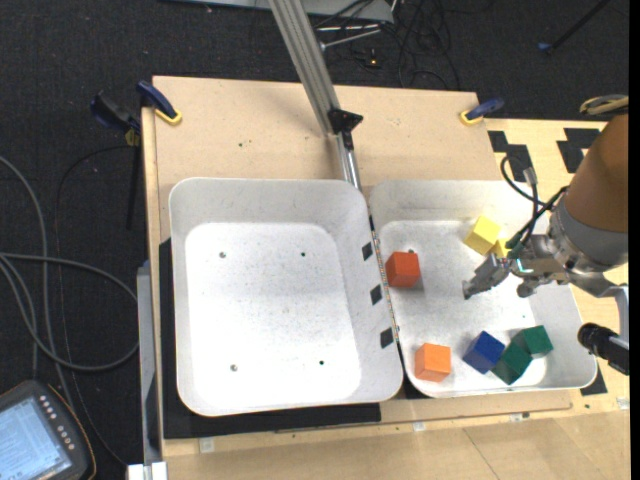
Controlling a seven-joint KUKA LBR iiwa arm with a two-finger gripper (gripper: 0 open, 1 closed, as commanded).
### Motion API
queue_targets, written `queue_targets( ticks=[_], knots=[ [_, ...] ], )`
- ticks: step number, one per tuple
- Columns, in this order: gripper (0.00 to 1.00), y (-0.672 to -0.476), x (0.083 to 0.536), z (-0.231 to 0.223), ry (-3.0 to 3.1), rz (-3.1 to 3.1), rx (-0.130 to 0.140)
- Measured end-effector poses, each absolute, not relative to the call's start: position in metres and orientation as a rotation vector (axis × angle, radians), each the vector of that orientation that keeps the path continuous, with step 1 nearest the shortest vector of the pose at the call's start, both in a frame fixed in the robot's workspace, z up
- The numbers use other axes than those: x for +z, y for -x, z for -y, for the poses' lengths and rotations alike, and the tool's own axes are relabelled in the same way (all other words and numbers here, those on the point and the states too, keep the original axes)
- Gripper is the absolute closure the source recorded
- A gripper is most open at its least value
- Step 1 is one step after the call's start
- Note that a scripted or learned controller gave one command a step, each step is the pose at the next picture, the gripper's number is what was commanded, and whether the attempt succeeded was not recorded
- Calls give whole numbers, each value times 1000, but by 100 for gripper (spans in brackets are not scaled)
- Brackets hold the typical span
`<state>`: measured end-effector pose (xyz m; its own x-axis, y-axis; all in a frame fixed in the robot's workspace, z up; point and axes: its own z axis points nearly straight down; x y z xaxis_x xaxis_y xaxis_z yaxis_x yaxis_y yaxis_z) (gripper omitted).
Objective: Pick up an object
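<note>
The right bin (455,200) holds several small blocks. A yellow block (483,235) lies toward its back, and a red-orange block (403,269) sits near its left wall. Along the front are an orange block (433,361), a blue block (485,351) and two green blocks (514,363) (538,340). My gripper (497,287) hangs over the middle of the right bin, just in front of the yellow block and to the right of the red-orange one. It is open, with bare bin floor between its spread fingers.
The left bin (200,298) stands beside the right one, sharing a ridge with black clips (377,293). A slanted metal pole (305,53) crosses the back of the bench. Blue-and-yellow clamps (158,103) (481,111) sit at the bench's rear corners.
</note>
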<state>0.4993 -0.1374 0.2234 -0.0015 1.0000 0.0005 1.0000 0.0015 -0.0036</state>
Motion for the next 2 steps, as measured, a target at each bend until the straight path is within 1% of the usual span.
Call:
queue_targets(
  ticks=[1, 2],
  knots=[
    [0, -500, 225, 138, 2222, 2221, 0],
    [0, -499, 162, 141, 2219, 2216, 6]
  ],
)
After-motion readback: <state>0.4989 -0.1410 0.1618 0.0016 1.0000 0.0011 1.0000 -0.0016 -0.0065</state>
